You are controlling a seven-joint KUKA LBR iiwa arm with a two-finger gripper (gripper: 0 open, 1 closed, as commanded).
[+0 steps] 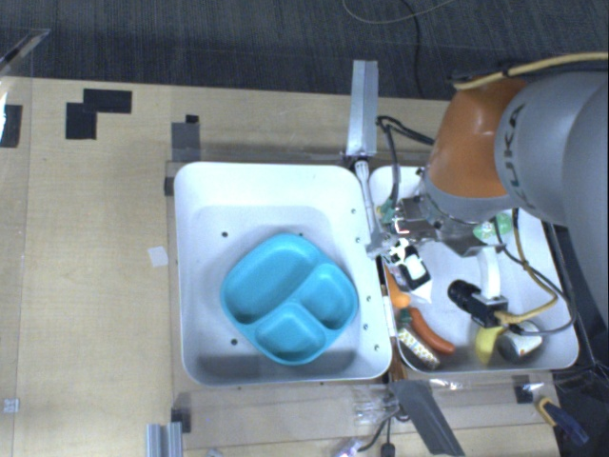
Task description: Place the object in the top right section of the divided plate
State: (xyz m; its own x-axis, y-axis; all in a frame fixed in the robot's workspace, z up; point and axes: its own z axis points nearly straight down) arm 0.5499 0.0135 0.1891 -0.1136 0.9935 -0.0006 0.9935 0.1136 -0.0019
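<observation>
Dark carpet runs behind a pale wooden bench (86, 284) where two white bins sit side by side. In the left bin (205, 208) a blue plate (290, 298) with three pockets lies turned at an angle, and nothing rests in any pocket. The grey arm (561, 131) leans over the right bin (440, 293), with its gripper (407, 263) low at that bin's left wall, close to the divider between the bins. From where I stand I cannot tell whether it is open or closed, and I see nothing held in it.

The loose things are all in the right bin, well apart from the plate: an orange stick (430, 333) just below the gripper, and a yellow lump (486, 344) and a grey lump (520, 346) further right. The orange stick seems the likely pick, being nearest.

My guess is the job is at the grasping stage. To do it well, the gripper should come straight down across the stick's narrow width, away from the bin wall so it doesn't snag. After that it should lift clear of the divider before crossing. The pocket to aim for is the right-hand pocket (330, 293), beside the divider. Because the plate is skewed, the release should be over that pocket's middle, low enough that the stick won't roll across a ridge.
</observation>
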